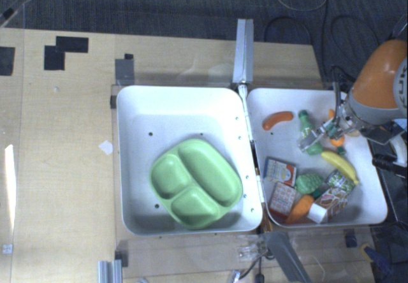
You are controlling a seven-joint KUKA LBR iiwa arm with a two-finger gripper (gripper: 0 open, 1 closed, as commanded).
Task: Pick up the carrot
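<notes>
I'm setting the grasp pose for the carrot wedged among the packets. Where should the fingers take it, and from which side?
Probably the carrot is best taken at its thick orange middle, from straight above. It lies slanted in the right bin, hemmed by the card packet and white block, so close across its width.

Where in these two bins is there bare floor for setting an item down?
Left bin: bare strip behind and left of the green divided plate. Right bin: small patch between sausage and snack packet. Crowded around gripper, banana, carrot.
</notes>
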